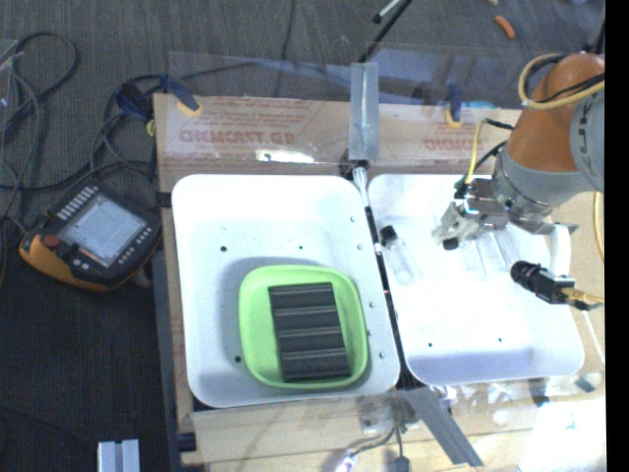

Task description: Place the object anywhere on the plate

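A dark grey ribbed block (pixel 310 330) lies flat on the light green plate (pixel 254 308), which sits in the front half of the left bin (pixel 211 224). The block covers most of the plate's middle. My gripper (pixel 470 220) hangs over the back part of the right bin (pixel 472 342), well to the right of the plate and apart from the block. The grey arm with its orange band (pixel 555 116) comes in from the right edge above it.
A small black piece (pixel 386 234) and a clear item (pixel 400 262) lie near the right bin's left wall. A black connector (pixel 536 278) sticks out below the wrist. A teach pendant (pixel 93 236) rests on the floor at left. A cardboard wall (pixel 256 136) stands behind the bins.
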You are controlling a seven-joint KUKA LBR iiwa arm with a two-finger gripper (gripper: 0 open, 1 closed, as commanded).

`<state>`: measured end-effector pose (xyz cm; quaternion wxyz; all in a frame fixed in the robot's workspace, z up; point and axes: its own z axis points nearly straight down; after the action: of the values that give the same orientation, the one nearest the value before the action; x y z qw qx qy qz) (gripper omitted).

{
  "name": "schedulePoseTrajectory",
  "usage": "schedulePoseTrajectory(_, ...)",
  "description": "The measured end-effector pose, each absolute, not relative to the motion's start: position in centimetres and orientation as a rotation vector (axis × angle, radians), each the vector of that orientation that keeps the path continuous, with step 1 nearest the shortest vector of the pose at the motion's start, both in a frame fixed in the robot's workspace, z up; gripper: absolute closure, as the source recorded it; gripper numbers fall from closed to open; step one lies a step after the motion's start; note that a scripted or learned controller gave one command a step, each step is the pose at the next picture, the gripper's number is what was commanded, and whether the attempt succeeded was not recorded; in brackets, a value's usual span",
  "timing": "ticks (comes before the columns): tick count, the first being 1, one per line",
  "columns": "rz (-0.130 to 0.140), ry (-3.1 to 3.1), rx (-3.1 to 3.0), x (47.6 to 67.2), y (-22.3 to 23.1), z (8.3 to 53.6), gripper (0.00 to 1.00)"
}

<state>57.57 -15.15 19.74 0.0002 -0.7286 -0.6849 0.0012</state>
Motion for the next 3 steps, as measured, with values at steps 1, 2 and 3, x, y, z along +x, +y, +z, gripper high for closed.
schedulePoseTrajectory(1, 0.004, -2.152, -2.289, 57.6, -15.1, 19.8, 0.0)
schedulePoseTrajectory(2, 0.002, -2.191, -2.253, 56.9, -8.6, 29.1, 0.0)
schedulePoseTrajectory(3, 0.006, -2.131, -2.309, 55.7, -7.5, 26.8, 0.0)
